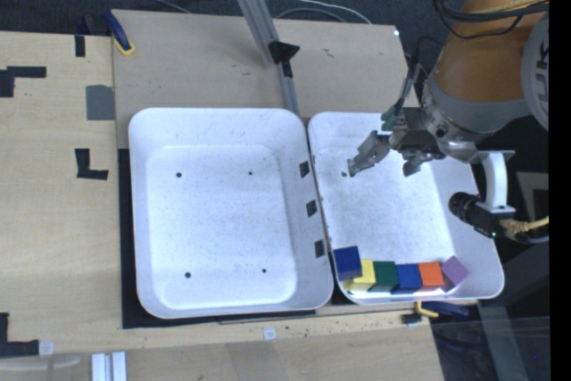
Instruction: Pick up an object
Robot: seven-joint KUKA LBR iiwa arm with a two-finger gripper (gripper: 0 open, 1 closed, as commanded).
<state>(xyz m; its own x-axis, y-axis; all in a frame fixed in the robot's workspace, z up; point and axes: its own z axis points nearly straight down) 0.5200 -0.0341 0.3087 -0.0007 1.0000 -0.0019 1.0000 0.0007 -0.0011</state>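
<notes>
From the camera view, I judge the step in hand to be the approach: my gripper [385,158] hangs over the upper part of the right bin [406,210], and every candidate object lies well below it in the picture, lined up against that bin's near wall. To do this well I would bring the gripper down the bin toward that row, settle over one block, and turn the fingers so they straddle it across its free sides, not along the row where neighbours crowd it. The blue block [346,260] at the row's left end sits slightly proud of the rest, on top of or just behind the yellow block [362,277], so it looks the easiest to take cleanly. The green block [384,274], a second blue block [409,276], the orange block [431,274] and the purple block [454,269] touch one another, leaving little room for a finger.

The gripper's fingers look spread apart, one reaching out to the left, one shorter to the right. Nothing lies between them; they touch no block.
</notes>
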